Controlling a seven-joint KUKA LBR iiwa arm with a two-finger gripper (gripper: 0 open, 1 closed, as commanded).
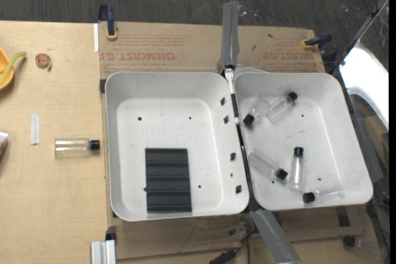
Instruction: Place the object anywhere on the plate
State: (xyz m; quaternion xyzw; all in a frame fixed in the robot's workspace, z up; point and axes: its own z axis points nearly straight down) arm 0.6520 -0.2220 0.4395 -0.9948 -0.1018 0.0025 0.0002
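A black ribbed plate (167, 180) lies flat at the front of the left white bin (117, 133). In the right white bin (346, 133) lie several clear vials with black caps. Two of them (278, 106) (257, 113) lie near its back left. One (267, 165) lies at the front left, one (297, 169) stands out in the middle front, and one (323, 195) rests against the front wall.
Another clear vial (74, 145) lies on the wooden bench left of the bins. An orange object (4, 71) and a small pink disc (42, 60) sit at the far left. Clamps (107, 21) (315, 41) hold cardboard behind the bins. A white curved shape (371, 74) stands at the right edge.
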